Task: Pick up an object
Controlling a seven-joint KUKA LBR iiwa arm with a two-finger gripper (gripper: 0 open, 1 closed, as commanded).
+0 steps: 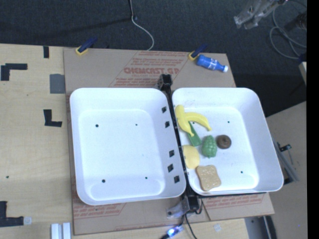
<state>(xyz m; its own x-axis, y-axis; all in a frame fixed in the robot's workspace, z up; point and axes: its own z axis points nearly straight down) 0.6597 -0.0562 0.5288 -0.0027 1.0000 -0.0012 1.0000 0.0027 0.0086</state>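
Objects for you to pick all sit in the right bin [249, 103], bunched along its left side: a yellow banana [192, 119] lies near the divider, a green broccoli-like piece [208, 146] just below it with its stem [194, 135] running up toward the banana, a small brown round thing [224, 142] just beside the green piece on its right, a pale yellow lemon-like piece [191, 156] lower left by the divider, and a tan bread slice [208, 177] near the front wall. Left bin [79, 108] sits side by side with the right one on the cardboard-covered bench [144, 68]. Blue bottle [212, 63] lies on the cardboard behind the right bin. Your hand [249, 15] hangs top right, high and well apart from both bins, off past the bench's back edge; too blurred, you cannot tell if it is apart or together.
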